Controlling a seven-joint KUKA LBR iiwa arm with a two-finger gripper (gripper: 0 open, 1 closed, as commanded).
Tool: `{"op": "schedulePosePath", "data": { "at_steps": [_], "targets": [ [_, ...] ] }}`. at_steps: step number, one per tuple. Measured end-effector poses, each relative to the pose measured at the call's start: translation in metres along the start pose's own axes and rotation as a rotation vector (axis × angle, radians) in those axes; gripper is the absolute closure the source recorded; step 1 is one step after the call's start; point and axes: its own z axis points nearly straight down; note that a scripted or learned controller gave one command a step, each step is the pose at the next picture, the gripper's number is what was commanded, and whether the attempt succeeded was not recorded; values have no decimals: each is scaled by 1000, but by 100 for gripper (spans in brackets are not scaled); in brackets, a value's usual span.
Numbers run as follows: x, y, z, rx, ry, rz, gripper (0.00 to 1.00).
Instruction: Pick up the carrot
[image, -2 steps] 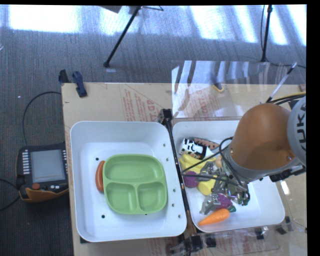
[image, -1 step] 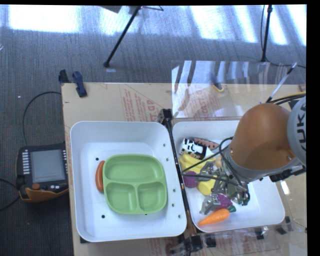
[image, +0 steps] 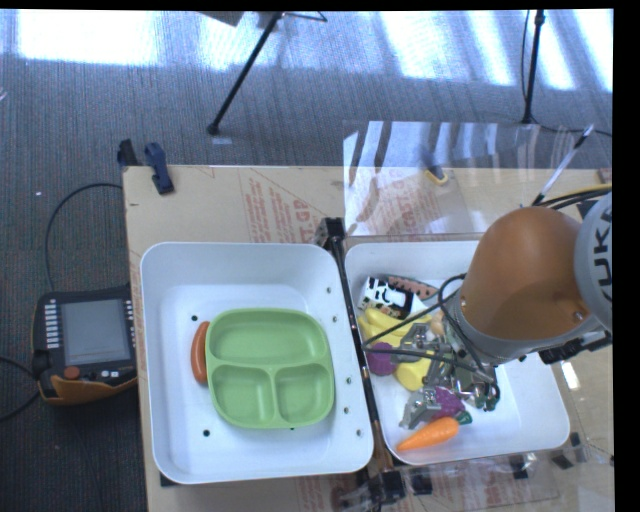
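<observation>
- Gripper hovers just above the carrot; finger state: cannot tell amid clutter.
- Centre over the carrot's body, clear of neighbouring toys, then descend.

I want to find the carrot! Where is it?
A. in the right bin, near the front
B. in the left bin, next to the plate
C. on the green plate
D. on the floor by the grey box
A. The carrot lies in the right bin, near its front edge, just below the gripper.
</observation>
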Motion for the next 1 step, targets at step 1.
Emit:
{"op": "schedulePosePath", "data": {
  "at_steps": [1],
  "targets": [
    [-1, -13, 0, -1, -3, -447, 0]
  ]
}}
